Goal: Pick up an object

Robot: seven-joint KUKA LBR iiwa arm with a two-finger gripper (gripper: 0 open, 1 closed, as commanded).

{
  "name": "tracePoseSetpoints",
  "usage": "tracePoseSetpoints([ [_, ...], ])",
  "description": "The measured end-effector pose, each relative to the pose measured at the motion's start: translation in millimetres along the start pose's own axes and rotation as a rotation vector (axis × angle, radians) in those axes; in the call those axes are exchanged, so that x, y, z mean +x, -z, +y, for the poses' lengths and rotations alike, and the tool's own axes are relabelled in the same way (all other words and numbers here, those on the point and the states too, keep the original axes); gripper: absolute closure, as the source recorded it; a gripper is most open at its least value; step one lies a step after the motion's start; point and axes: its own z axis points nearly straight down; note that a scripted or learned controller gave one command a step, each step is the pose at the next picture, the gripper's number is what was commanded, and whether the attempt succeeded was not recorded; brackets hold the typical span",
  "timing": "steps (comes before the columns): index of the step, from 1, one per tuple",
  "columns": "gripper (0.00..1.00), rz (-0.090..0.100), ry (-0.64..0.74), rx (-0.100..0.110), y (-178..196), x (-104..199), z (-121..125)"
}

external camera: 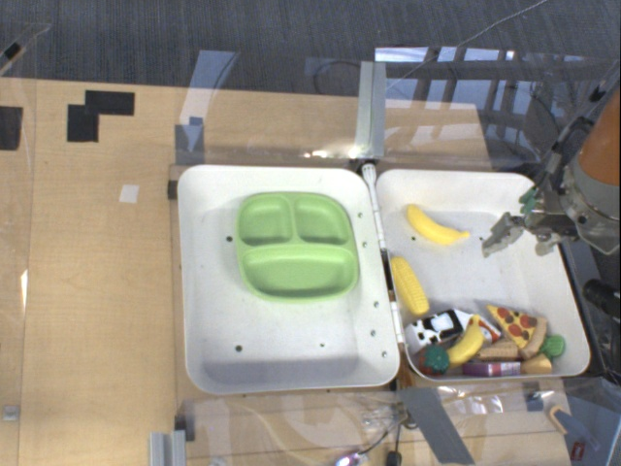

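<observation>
- Two fingers of the end effector stand spread apart with nothing between them, hanging over the upper right part of the right bin.
- Behind it, the grey arm with its orange band comes in from the right edge.
- Nearest to the end effector, a short way to its left, a yellow banana lies on the right bin's floor, apart from the other toys.
- Further down along that bin's left wall lies a yellow corn cob.
- Crowded into the bin's bottom edge are a black-and-white toy, a second small banana, a pizza slice, a green round piece, a dark green piece and a purple-and-tan stick; several touch one another.
- In the left bin, just beside the right one, a green divided tray sits near the middle, with two small compartments at the top and one wide one below, none holding anything.
- Both bins rest on the wooden tabletop, which bears black square markings at its upper left.
</observation>
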Motion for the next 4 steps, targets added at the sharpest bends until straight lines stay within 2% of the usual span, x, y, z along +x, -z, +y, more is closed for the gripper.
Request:
tracePoseSetpoints([
  [1,0.0,0.001,-0.175,0.0,-15,20,4],
  [2,0.0,0.0,-0.138,0.0,-60,60,51],
  [3,0.0,-0.001,-0.091,-0.01,-154,42,82],
  [4,1.0,0.003,-0.089,-0.018,-141,45,85],
])
